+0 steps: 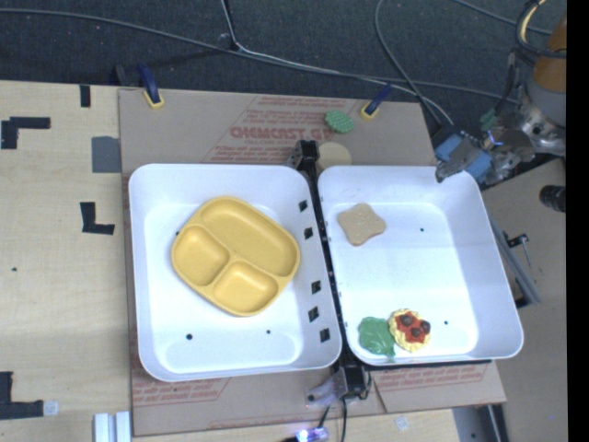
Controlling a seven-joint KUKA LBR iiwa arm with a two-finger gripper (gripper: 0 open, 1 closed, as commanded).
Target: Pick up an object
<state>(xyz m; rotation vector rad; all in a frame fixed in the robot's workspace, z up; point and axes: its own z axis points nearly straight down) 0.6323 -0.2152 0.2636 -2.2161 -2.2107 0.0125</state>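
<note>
Gripper point(448, 168) hangs at the right bin's point(492, 274) top-right rim — finger state cannot be told. Tan toast-shaped piece point(360, 224) lies alone, upper left of that bin — best target. Advise centring above it before descending, avoiding the bin wall.

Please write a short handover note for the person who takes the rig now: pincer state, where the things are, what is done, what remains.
Pincer: above the right bin's far right corner, nothing seen in it; open or shut cannot be told.
Right bin: tan toast piece near the far left, green leaf and red-and-yellow toy food touching at the near edge.
Left bin: yellow divided plate.
Done: no pick yet.
Left: descend, grasp one object, lift.
</note>
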